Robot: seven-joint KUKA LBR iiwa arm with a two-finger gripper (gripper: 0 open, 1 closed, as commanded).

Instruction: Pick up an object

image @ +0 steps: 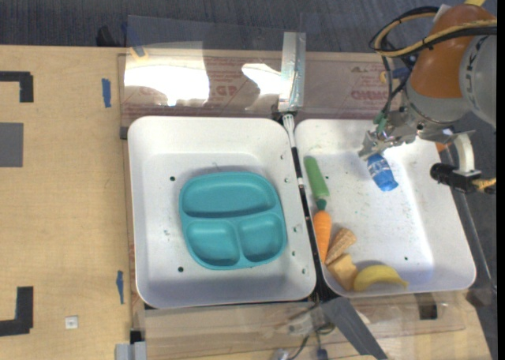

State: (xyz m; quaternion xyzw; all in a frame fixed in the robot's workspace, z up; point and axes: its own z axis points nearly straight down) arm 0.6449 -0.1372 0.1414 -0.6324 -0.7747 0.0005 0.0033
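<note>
My gripper (pixel 383 145) hangs over the upper middle of the right bin (pixel 442 256), below the arm's orange band. A small blue bottle-like object (pixel 384 174) with a pale top sits right under the gripper's tip, touching or nearly touching it. Whether it is held or lying on the bin floor cannot be made out. Along the right bin's left side lie a green cucumber (pixel 316 179), an orange carrot (pixel 322 232) and a tan wedge (pixel 340 244). A yellow banana (pixel 378 276) rests at the front.
The left bin (pixel 150 161) holds a teal divided plate (pixel 231 218). A metal divider (pixel 292 74) and a clear plastic sheet stand behind the bins. Black and yellow cables loop above the arm at top right.
</note>
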